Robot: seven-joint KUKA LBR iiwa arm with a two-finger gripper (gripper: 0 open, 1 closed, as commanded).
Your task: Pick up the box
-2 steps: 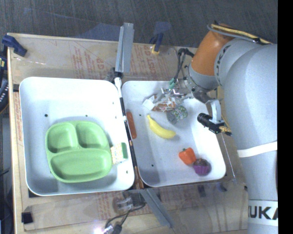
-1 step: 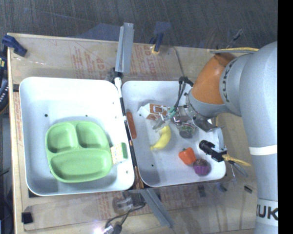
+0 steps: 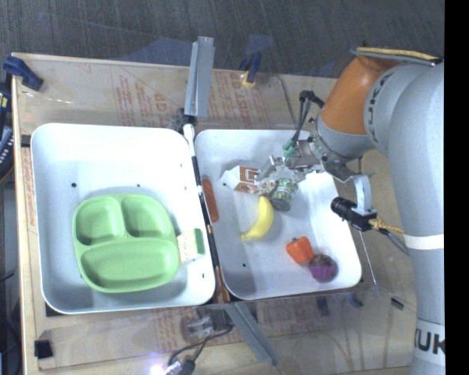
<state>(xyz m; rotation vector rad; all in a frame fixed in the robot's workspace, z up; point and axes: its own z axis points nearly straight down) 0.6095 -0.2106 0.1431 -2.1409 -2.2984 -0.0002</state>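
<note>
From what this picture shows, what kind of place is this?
Probably a robotics lab test bench, not a kitchen: two white bins sit on a plywood board, a grey KUKA arm reaches in, and toy food such as a banana lies there.

Glossy printed cardboard box (image 3: 248, 180) just left of the metal claw (image 3: 285, 180) (shiny finish); smooth white plastic bin (image 3: 340, 244) beneath; bare wooden bench (image 3: 102, 92).
</note>
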